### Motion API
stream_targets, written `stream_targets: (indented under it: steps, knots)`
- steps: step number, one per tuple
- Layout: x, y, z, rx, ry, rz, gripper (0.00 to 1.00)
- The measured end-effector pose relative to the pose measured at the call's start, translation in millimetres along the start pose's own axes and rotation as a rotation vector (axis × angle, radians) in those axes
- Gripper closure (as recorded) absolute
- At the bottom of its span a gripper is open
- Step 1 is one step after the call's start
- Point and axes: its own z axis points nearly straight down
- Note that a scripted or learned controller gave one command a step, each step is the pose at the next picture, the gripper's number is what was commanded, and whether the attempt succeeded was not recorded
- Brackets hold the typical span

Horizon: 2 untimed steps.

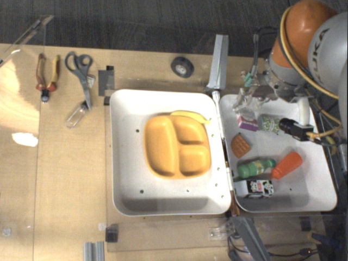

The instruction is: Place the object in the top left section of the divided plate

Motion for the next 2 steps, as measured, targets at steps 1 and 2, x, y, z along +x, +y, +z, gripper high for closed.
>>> stream_targets:
  steps: [1, 2]
  knots:
    - [94.4, -8.7, 27.6, 0.0, 0.001, -0.272, 1.0]
    - [93.9, -8.7, 27.4, 0.0, 0.001, -0.271, 0.0]
